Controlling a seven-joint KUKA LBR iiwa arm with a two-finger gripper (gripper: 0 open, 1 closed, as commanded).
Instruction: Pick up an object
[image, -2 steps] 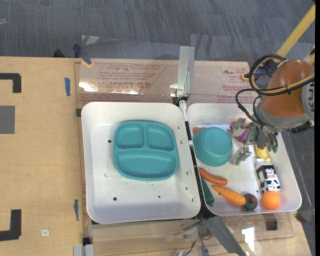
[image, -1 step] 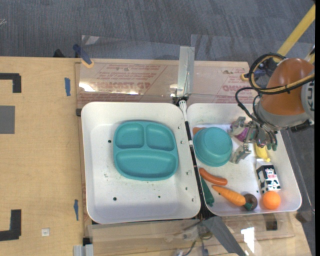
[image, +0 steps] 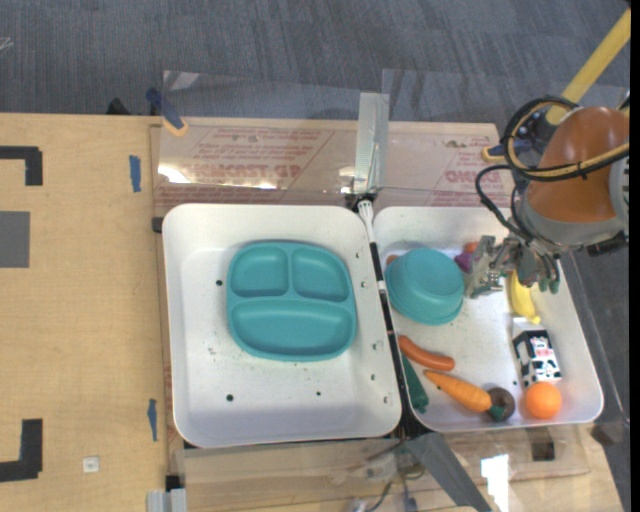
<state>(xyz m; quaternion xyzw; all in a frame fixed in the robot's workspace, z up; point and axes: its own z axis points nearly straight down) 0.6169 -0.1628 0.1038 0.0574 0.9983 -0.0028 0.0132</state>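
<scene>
The right bin (image: 578, 345) holds several small items: an upturned teal bowl (image: 425, 285), a yellow banana (image: 522, 299), a purple piece (image: 465, 261), a black-and-white toy (image: 537, 358), an orange fruit (image: 543, 401), a carrot (image: 455, 388) and a thin orange-red pepper (image: 425, 352). My gripper (image: 512, 270) hangs over the back of this bin, between the bowl and the banana, just above the banana's upper end. The wrist hides part of the banana and what lies beneath it. I see nothing lifted off the bin floor.
The left bin (image: 190, 330) carries a teal divided plate (image: 292, 300). A green piece (image: 413, 385) lies along the divider and a brown lump (image: 500, 403) sits at the carrot's tip. A clear panel (image: 260, 150) stands behind the bins, and black cables (image: 500, 180) loop by the wrist.
</scene>
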